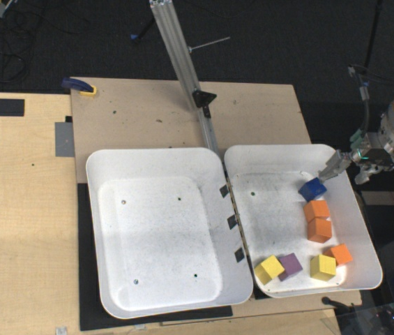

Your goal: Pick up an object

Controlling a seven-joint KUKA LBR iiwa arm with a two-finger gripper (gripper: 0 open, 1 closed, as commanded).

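Mostly matte foam cubes across scuffed white bin.

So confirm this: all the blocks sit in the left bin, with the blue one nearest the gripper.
Wrong bin. The camera view shows every block in the right bin, not the left bin. The rest stands: the blue block lies nearest the gripper.

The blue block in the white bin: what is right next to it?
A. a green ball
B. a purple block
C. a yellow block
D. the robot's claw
D: the small blue cube-shaped block sits at the far side of the right-hand shallow white bin, with the claw just above it; yellow and purple blocks lie at the near edge.
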